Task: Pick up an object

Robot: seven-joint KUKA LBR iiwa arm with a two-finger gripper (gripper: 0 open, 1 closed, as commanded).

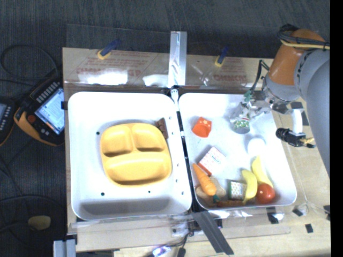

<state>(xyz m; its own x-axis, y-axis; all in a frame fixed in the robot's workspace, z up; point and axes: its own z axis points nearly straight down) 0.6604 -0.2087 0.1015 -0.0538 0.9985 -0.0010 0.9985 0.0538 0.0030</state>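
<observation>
Scene: a grey arm [316,95] with an orange band reaches from the right over the right bin [185,143], one of two white bins on a bench.
Gripper: the gripper [245,112] hangs low over the right bin's upper part, close to the far wall.
Fingers: cannot tell how far apart they stand; the metal tip blurs against the white floor.
Hold: a small greenish round thing [241,124] sits right at the tip, but whether it is gripped or only lying beneath is not clear.
Nearest other pick: an orange block [202,127] lies to the tip's left, well clear of its neighbours.
Further picks: a white box [212,160] mid-bin; a carrot [204,180], two bananas [253,178] and a tomato [265,193] crowd the near edge.
Key relation: the greenish thing lies directly under the tip, so the likely move is straight down, not sideways.
Left bin: a yellow tray [136,153] rests in the left bin [80,143], far from the arm.
</observation>
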